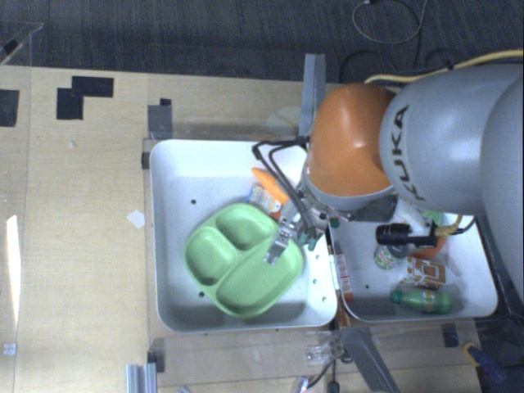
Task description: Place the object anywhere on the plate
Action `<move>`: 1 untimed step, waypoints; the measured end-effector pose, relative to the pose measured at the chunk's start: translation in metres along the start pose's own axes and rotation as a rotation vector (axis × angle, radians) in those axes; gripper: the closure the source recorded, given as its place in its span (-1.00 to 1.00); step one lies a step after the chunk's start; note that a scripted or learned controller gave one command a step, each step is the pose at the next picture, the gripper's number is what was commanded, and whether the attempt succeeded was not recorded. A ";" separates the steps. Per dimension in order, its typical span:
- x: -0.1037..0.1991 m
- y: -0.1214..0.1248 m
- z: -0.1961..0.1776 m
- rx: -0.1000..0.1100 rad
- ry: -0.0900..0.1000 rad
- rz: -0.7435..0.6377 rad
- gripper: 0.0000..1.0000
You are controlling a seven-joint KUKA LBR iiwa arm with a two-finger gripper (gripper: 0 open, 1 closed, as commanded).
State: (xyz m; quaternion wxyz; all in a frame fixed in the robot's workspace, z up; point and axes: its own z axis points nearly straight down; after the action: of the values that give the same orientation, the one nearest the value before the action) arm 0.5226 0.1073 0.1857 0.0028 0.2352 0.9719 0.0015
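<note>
Left bin — claw over green plate, orange object behind.

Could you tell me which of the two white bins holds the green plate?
The left bin holds the green plate, with the gripper over its right edge; the right bin instead holds a green bottle and small items.

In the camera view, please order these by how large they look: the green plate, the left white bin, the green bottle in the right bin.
1. left white bin
2. green plate
3. green bottle

The differences are clear, so no ties.
</note>
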 end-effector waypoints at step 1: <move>-0.002 0.002 -0.011 -0.005 -0.005 -0.003 1.00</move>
State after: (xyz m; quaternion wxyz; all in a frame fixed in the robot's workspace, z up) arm 0.5247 0.1083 0.1972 0.0061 0.2339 0.9722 0.0035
